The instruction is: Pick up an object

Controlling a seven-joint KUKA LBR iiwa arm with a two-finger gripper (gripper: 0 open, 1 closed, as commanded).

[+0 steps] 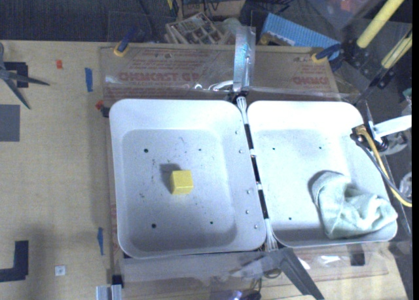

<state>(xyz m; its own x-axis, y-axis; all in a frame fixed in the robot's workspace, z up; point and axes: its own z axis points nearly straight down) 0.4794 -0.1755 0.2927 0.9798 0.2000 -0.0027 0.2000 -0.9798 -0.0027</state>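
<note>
A small yellow cube (182, 182) lies near the middle of the left white bin (131, 125), flat on its floor. A crumpled pale cloth (351, 206), white with a greenish tint, is bunched in the near right corner of the right white bin (294, 116) and leans against its right wall.
The bins touch along a centre seam (254, 168). A clear plastic upright (243, 63) stands behind the seam. Cables and a white bracket (386, 131) sit at the right bin's right rim. The wooden bench (52, 181) extends to the left, with blue tape marks on it.
</note>
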